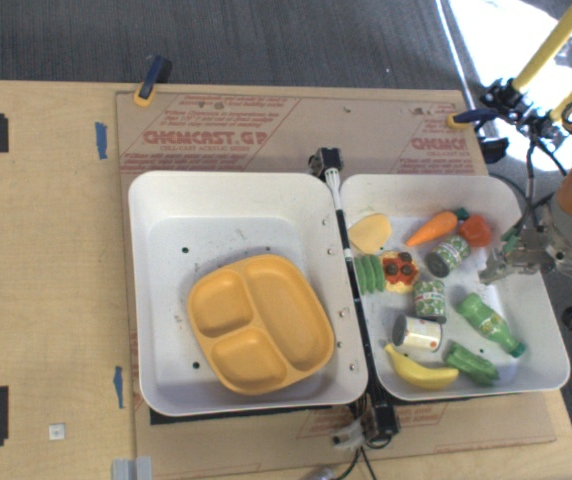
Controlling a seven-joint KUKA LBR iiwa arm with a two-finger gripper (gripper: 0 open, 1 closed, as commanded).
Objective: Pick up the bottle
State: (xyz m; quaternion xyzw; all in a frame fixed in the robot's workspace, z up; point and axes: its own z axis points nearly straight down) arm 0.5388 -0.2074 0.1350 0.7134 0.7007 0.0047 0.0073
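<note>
- Your gripper point(498, 265) hangs over the right bin point(556, 353), near its right wall, at about 3 o'clock from the bin's middle. I can't tell its state; the tip is small and blurred against the white floor.
- Nothing is visibly held. Read this as the approach step, with the grasp not yet made.
- The green bottle point(490, 324) lies on its side on the bin floor, at about 6 o'clock from the gripper and close to it, its length running from 10 o'clock to 4 o'clock.
- Crowding: a green vegetable point(472, 362) lies just beside the bottle at 7 o'clock, the banana point(420, 367) beyond it, and a white cup point(421, 335) sits at the bottle's 9 o'clock.
- Two small cans point(429, 297) point(448, 255) sit at 10 to 11 o'clock of the bottle; carrot point(432, 229) and tomato point(475, 231) are farther up.
- Next move, as I judge it: shift toward 6 o'clock, centre over the bottle's body, turn the wrist so the jaws straddle its narrow width, then descend.
- Watch the right wall; the bottle's far end lies near it and may crowd the closing.
- The yellow tray point(261, 321) in the left bin point(166, 208) plays no part.
</note>
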